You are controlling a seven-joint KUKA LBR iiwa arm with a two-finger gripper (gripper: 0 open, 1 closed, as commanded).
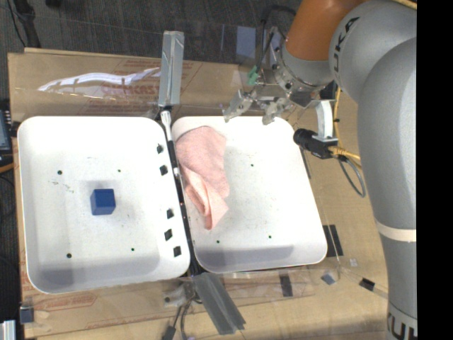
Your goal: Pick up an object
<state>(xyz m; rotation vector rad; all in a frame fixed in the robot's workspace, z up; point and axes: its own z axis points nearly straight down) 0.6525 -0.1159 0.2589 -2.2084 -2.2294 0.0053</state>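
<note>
A crumpled pink cloth lies along the left wall of the right bin. A small blue cube sits on the floor of the left bin, left of its middle. My gripper hovers over the far rim of the right bin, up and to the right of the cloth. Its two fingers are spread apart and hold nothing.
A grey divider with black clips runs between the two bins. The arm's large grey body fills the right side, beyond the right bin. Cardboard lies behind the bins.
</note>
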